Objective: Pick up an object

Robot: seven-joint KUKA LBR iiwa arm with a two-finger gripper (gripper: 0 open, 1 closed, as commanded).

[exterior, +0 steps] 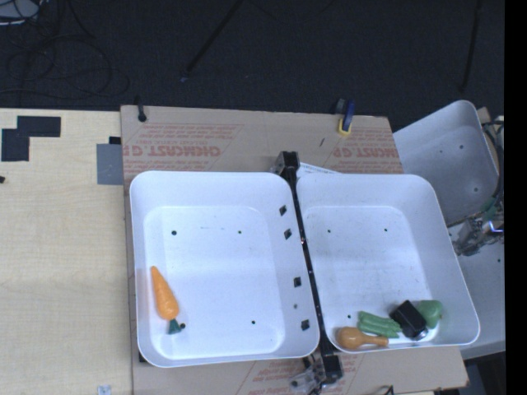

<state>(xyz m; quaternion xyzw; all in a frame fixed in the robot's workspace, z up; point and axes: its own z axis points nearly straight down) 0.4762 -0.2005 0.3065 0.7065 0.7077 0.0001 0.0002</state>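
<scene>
Task stage: judged as not yet begun; nothing is seen lifted, and every object lies on a bin floor.

Done so far: no pick can be confirmed from this view.

Left to do: one object is to be chosen, approached, gripped and raised out of its bin.

Left bin [140, 220]: an orange toy carrot [163, 294] is seen near the left wall, towards the near corner, with a small dark green piece [174, 327] just beside its near end.

Right bin [449, 220]: four things are crowded into the near right corner. A black block [408, 318] rests against a green piece [429, 310] on its right, a long green vegetable [378, 324] lies to its left, and a yellow-orange pear-shaped toy [359, 338] is touching the near wall.

Grip state: it cannot be told from this view.

Objects relative to the gripper: no object is seen held. The right-bin cluster lies on the side from which the arm reaches in, while the carrot is well apart from it, across both bins.

Likely difficulty: the clustered objects touch one another and are tight to the bin wall, whereas the carrot lies more freely.
</scene>
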